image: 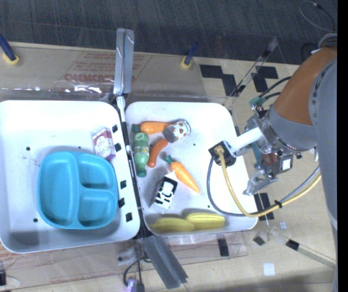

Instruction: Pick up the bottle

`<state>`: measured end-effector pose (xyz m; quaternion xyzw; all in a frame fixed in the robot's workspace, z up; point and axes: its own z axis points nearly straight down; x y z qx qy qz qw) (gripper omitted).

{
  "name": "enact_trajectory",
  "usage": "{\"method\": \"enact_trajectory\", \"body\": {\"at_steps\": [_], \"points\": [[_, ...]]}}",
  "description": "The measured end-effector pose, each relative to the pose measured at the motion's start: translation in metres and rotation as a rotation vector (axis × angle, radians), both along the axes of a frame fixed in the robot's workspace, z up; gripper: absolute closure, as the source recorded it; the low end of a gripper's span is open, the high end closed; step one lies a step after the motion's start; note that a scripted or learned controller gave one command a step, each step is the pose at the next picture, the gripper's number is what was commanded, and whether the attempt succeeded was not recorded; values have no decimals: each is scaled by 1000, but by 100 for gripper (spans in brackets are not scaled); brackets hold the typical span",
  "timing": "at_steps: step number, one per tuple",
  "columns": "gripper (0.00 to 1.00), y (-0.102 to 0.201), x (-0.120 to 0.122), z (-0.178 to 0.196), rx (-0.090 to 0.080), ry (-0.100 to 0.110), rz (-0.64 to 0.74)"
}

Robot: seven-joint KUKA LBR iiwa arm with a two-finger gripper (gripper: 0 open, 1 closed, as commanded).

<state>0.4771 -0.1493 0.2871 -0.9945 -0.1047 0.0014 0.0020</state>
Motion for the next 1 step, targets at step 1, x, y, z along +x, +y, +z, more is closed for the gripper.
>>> {"method": "enact_trajectory", "body": {"at_steps": [1], "points": [[0,-61,-2,-79,0,3,10]]}}
